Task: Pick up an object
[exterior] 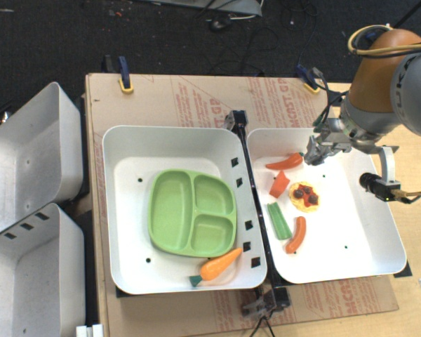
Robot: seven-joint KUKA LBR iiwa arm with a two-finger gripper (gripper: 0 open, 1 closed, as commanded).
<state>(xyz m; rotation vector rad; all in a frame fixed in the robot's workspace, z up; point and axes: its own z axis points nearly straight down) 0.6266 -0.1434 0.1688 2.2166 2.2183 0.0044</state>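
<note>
The right bin (365,258) holds a red pepper strip (285,163), an orange-red wedge (278,184), a small yellow pizza piece with dark toppings (304,196), a green stick (278,220) and an orange sausage (297,234). My gripper (316,153) hangs over the far part of this bin, just right of the red pepper strip and above the pizza piece. Nothing shows between its tips. In the left bin (126,160) a green divided plate (193,213) lies flat, with a toy carrot (219,265) at its near edge.
Two more white bins (28,188) lean at the far left, off the bench. A black clamp strip (247,181) runs between the two bins. Blue-yellow clamps (125,74) hold the board's far edge. Cables lie on the dark floor behind.
</note>
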